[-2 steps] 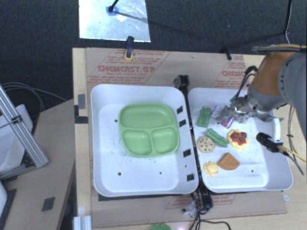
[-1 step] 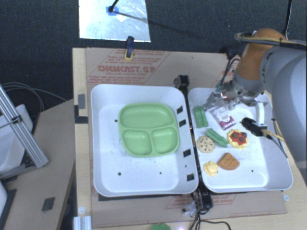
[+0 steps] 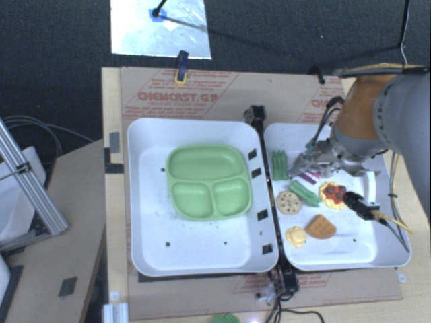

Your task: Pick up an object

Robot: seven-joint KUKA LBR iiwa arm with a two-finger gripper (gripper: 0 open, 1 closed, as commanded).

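Nearest the camera, along the front of the right bin (image 3: 377, 251), a yellow toy piece (image 3: 295, 236) and an orange-brown waffle-like piece (image 3: 321, 227) are seen side by side, just apart. Behind them a brown cookie (image 3: 289, 202) is found beside a green bean pod (image 3: 304, 193), and to the right a round yellow-and-red piece (image 3: 333, 195) is laid. Further back, a bunch of green beans (image 3: 279, 164) is set against the bin's left wall. Over this cluster the gripper (image 3: 312, 169) is lowered, with a small purple item (image 3: 310, 176) just under its tip; whether the fingers are parted or closed cannot be told, and nothing is seen held between them. Across the divider, a green sectioned plate (image 3: 207, 182) is seated in the left bin (image 3: 148, 247). Farthest back, the grey arm with its orange band (image 3: 357, 106) is brought in from the right.
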